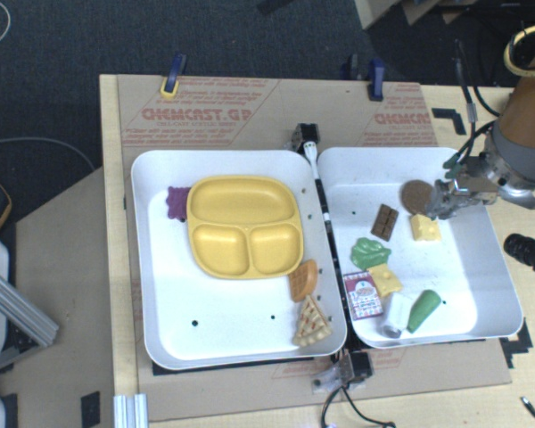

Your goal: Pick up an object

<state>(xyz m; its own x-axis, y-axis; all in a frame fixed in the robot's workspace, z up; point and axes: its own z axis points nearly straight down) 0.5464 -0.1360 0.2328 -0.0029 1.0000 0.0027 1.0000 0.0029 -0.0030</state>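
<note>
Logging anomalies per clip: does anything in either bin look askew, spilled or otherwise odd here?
Nothing looks spilled or broken. The yellow divided plate sits slightly askew in the left bin, partly covering a purple item. The right bin's toy foods lie loosely scattered, and the hand is low beside the brown disc.

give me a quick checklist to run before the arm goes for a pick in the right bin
1. Gripper over the right bin: ok, it sits near the bin's upper right part.
2. Target close by: ok, a pale yellow piece lies just below the gripper and a brown round piece just to its left.
3. Finger state: cannot tell, too small and blurred.
4. Nothing held yet: cannot tell.
5. Neighbours clear of the target: ok, the brown bar lies apart from the yellow piece.
6. Left bin items out of the way: ok, the yellow tray stays in its own bin.
</note>
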